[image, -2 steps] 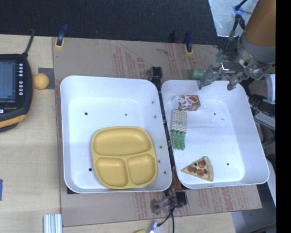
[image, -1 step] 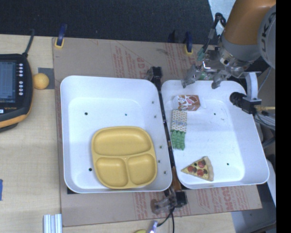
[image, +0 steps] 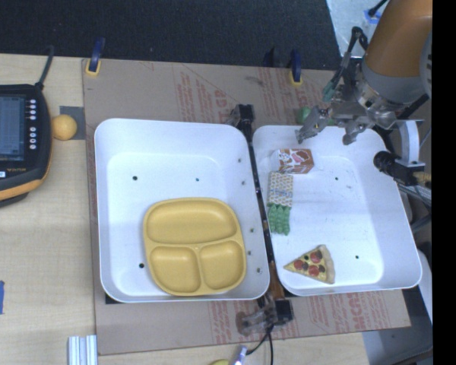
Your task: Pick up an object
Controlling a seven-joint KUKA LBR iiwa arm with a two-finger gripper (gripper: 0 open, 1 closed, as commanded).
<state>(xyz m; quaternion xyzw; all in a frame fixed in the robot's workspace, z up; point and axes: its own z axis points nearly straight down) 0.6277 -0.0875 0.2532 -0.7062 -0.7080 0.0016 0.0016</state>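
1. The gripper (image: 328, 130) hangs over the far edge of the right bin (image: 380, 226), near that bin's far left corner. Its two fingers stand wide apart with nothing between them, so nothing is held.

2. The likely targets all lie along the right bin's left wall. A small red-and-white pack (image: 294, 160) sits nearest the far edge. Touching its near side is a patterned block (image: 281, 190), and a green piece (image: 279, 220) follows on toward the near edge. A pizza slice (image: 311, 264) lies apart from them, close to the near edge.

3. The pack is the thing closest to the gripper, just toward the near side of it. I judge that the open fingers are set up for a drop onto it, though the pick has not yet started.

4. The row hugs the left wall, which leaves little room for a finger on that side. A grasp there may clip the wall or nudge the block.

5. The left bin (image: 121, 150) holds a yellow tray (image: 194, 245) with three compartments, at the near middle. It is broad and flat, so I judge it a poor fit for these fingers.

6. The pizza slice has bare floor all round it, which would make for an easier approach.
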